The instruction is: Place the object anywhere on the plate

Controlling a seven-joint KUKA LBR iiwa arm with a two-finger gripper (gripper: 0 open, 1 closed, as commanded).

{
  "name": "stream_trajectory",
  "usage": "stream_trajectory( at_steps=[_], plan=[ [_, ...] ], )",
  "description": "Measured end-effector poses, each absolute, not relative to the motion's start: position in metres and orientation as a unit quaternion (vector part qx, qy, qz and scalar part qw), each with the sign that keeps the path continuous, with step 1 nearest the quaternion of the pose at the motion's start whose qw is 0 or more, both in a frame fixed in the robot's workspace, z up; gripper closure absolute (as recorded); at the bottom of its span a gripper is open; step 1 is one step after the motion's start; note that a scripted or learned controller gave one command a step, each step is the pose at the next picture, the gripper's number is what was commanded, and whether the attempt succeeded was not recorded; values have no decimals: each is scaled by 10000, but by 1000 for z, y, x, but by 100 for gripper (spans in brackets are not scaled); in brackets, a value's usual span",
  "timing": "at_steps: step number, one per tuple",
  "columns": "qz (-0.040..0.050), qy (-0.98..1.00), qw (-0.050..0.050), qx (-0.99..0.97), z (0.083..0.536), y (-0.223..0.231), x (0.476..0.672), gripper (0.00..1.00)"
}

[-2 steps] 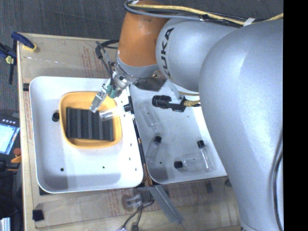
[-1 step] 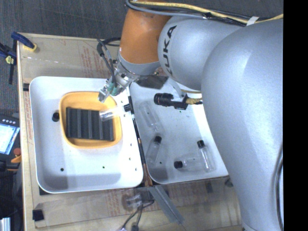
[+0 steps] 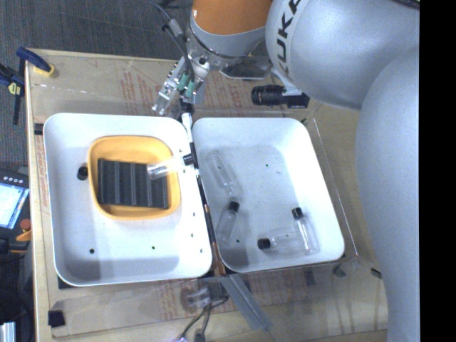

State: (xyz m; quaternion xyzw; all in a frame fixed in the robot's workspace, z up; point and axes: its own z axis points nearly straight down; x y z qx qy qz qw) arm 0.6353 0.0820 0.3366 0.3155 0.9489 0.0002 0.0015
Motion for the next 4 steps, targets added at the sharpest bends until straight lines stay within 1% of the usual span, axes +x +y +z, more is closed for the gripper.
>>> stream_trajectory(
  at_steps=[1, 2, 3, 4],
  plan=[
    [0, 9489, 9, 3156, 336, 82, 635, 0],
    [-12, 9439, -7, 3303, 288, 136, 642, 0],
    [-12, 9281, -11, 3723, 292, 206, 603, 0],
    [-15, 9310, -6, 3649, 252, 197, 579, 0]
  ],
)
